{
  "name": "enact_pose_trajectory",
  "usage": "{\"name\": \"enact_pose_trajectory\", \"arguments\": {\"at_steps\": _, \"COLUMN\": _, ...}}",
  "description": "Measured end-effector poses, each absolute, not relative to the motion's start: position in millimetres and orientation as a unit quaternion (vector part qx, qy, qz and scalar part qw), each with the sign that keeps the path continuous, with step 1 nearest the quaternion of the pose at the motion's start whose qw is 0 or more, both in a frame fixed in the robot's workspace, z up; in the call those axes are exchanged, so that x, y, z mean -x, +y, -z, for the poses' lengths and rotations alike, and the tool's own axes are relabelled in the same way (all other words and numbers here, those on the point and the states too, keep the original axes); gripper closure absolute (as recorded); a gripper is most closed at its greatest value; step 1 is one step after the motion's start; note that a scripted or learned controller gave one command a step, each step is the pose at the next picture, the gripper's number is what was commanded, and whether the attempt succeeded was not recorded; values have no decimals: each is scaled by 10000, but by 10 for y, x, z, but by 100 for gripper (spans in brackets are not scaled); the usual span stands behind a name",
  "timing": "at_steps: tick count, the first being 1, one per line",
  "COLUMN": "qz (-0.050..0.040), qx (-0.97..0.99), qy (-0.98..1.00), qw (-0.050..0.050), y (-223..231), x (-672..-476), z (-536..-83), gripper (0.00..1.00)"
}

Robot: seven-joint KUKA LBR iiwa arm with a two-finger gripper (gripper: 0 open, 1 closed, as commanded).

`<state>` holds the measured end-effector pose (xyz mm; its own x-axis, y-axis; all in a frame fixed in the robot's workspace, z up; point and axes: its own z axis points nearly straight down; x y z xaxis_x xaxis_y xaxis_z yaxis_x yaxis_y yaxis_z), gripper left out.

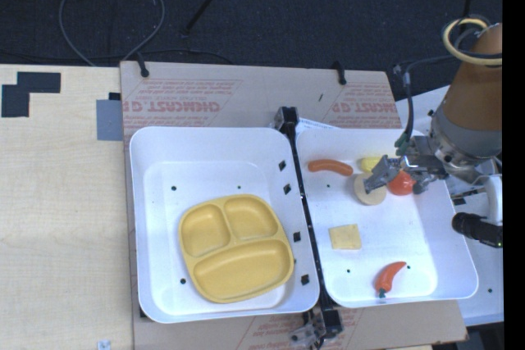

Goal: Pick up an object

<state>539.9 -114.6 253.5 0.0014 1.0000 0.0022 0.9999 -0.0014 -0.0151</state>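
1. The gripper (392, 173) is being held low over the upper part of the right bin (447, 279), at about 1 o'clock from that bin's centre, among a small cluster of toy foods.

2. Whether the fingers are open or closed cannot be told; they are being masked by the wrist hardware and the items crowded around them.

3. The likeliest target is being judged to be the round beige piece (369, 190), lying just below and left of the gripper, with a red tomato-like piece (401, 184) touching or just beside it at 3 o'clock and a small yellow piece (372, 164) at 12 o'clock.

4. The beige piece is being judged light, rigid and smooth, probably hollow plastic, so slipping is being expected rather than crushing. A hold across its rounded sides is being advised.

5. No clear long axis is being shown by that piece; it is appearing roughly round.

6. The orange sausage (330, 167) is lying with its long axis running 9 to 3 o'clock; the red chilli (390, 275) is pointing toward 1 o'clock.

7. The yellow cheese square (344, 237) is lying flat mid-bin, being judged hard to pinch.

8. The left bin (156, 152) is carrying a yellow divided tray (236, 247).
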Motion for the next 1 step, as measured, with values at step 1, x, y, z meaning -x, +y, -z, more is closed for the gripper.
{"name": "enact_pose_trajectory", "arguments": {"at_steps": 1, "qz": -10, "qx": 7070, "qy": -7072, "qw": 17, "y": -1147, "x": -5418, "z": -2600, "gripper": 0}}
